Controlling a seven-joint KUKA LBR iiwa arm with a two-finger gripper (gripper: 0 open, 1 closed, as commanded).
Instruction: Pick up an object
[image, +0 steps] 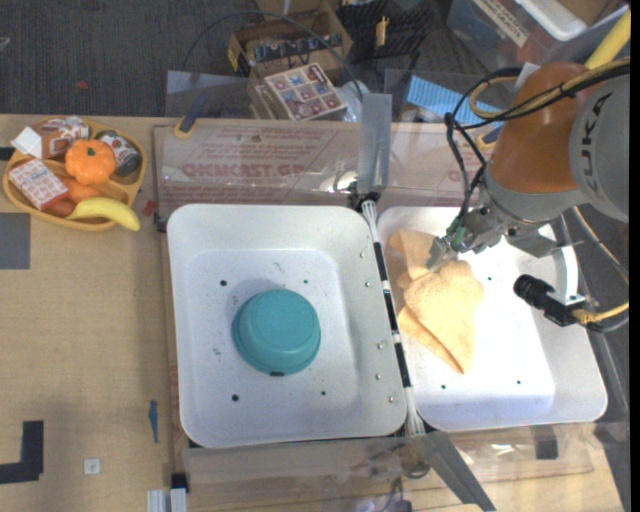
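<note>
A teal bowl lies upside down in the middle of the left bin. In the right bin, a tan, flat, cloth-like piece lies against the left wall, folded into wedge shapes. My gripper reaches in from the right and hangs right at the upper edge of that tan piece. Its fingertips point down and left, close to or touching the piece. The grey arm with its orange band covers the bin's upper right corner.
A yellow dish with a toy pumpkin, a banana and small boxes sits on the bench at the far left. A clear plastic sheet and a metal divider stand behind the bins. A black cable plug hangs over the right bin.
</note>
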